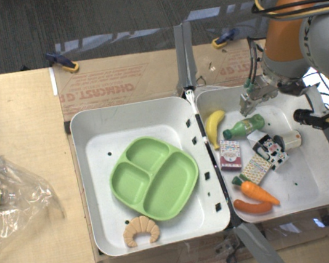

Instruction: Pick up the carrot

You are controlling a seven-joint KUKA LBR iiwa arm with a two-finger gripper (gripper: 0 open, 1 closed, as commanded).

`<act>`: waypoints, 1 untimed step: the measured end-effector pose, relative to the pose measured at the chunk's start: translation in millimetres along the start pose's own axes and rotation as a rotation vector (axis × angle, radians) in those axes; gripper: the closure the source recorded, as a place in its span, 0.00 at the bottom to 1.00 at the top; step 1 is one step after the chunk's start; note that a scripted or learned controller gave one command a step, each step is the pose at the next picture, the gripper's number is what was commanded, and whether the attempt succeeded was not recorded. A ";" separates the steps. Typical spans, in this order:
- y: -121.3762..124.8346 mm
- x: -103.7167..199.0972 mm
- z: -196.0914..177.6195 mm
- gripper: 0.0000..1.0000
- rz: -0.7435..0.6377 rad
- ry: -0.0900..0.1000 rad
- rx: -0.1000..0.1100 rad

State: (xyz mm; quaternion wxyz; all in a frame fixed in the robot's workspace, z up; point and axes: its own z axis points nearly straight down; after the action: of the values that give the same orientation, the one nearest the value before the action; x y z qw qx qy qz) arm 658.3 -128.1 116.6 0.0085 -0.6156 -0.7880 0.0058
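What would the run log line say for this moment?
task: pick up carrot | carrot: right bin, front, ungrasped | end effector: above bin's back, near green bottle | grasp: not begun

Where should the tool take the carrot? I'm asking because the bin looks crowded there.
Grip the carrot across its thick middle, coming straight down from above. It lies flat and slanted, green top toward the patterned card, with a red sausage-like piece close beneath, so close the fingers across its narrow width.

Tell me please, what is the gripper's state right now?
Gripper: above the green bottle, away from the carrot; open or closed cannot be told.
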 end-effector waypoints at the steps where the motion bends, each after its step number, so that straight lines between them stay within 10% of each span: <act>1: -14.5 -61.5 28.2 1.00 0.166 -0.005 -0.017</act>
State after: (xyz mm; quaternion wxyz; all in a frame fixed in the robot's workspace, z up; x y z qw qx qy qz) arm 658.5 -191.2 88.3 0.0010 -0.6787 -0.7344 0.0013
